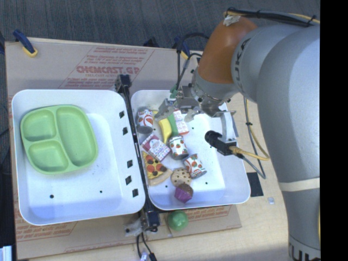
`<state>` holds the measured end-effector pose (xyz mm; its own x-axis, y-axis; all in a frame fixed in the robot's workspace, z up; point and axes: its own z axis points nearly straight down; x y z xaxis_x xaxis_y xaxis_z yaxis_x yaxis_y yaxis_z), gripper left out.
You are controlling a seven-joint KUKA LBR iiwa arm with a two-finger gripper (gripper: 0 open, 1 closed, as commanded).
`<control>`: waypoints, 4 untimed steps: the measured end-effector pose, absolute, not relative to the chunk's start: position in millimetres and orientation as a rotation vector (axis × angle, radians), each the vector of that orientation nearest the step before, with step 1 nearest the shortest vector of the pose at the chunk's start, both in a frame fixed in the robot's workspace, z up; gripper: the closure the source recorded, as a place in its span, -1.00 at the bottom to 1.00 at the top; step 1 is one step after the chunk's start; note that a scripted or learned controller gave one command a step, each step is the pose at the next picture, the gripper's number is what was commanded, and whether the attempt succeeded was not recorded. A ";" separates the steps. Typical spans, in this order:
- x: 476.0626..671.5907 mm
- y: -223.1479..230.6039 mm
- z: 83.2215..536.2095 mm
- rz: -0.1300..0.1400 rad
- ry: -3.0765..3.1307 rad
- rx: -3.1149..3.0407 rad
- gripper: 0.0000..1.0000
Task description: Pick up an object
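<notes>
We cannot tell the gripper's [175,109] state. It sits over a yellow toy banana [165,129], just beside the soup can [177,147]; light, stiff, smooth plastic, best pinched across its middle.

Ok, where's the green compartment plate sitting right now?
The green compartment plate lies flat in the left bin, toward its far-left corner, apart from the toy food in the right bin.
</notes>
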<state>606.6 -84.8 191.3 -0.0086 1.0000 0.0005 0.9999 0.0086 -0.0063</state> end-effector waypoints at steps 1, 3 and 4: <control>606.9 -84.8 201.6 0.008 -2.230 -2.204 1.00; 582.6 -166.5 195.2 0.003 -2.224 -2.217 1.00; 492.7 -171.4 234.9 0.002 -2.224 -2.216 1.00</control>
<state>492.7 -171.4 234.9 -0.0036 1.0000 0.0009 1.0000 0.0036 -0.0022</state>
